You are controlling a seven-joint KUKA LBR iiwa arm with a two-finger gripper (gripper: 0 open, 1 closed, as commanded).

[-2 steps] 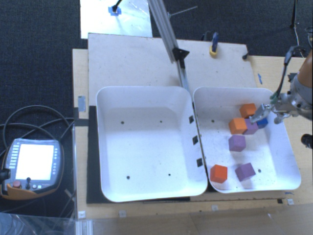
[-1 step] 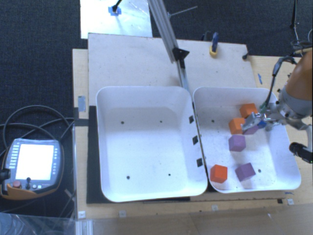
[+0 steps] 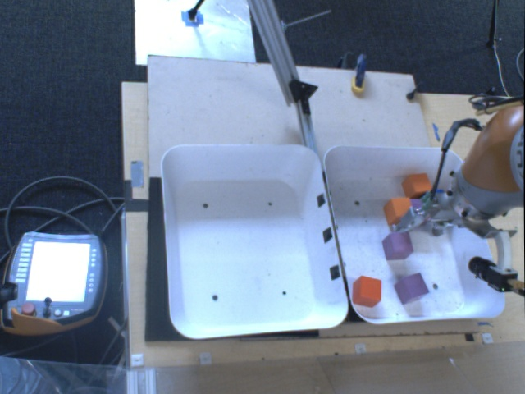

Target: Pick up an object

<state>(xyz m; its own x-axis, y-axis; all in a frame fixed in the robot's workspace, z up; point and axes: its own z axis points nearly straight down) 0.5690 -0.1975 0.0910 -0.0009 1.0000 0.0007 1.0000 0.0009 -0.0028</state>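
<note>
Reaching in from the right, the grey arm with its orange band (image 3: 495, 150) hangs over the right bin (image 3: 361, 175), hand (image 3: 425, 214) low among the blocks at the bin's middle. Cannot tell how the hand is set, whether spread or pressed together; the tips are lost in clutter between the blocks.

Right bin contents:
- orange cube (image 3: 416, 185), far side, just beyond the hand
- second orange cube (image 3: 397, 211), touching or just beside the hand on its left
- purple cube (image 3: 398, 245), just near of the hand, close under the second orange cube
- second purple cube (image 3: 411, 287), nearer the front wall, tilted
- third orange cube (image 3: 367, 290), near-left corner, well apart from the hand

No block is seen lifted; all appear to rest on the bin floor.

Left bin (image 3: 176, 220) sits touching the right bin along their shared wall; a few dark dots mark its floor. Both bins rest on the wooden table (image 3: 221, 97). A slanted metal pole (image 3: 275, 39) crosses the far side. A teach pendant (image 3: 53, 281) with lit screen lies on the floor at the near left, cable looped around it
</note>
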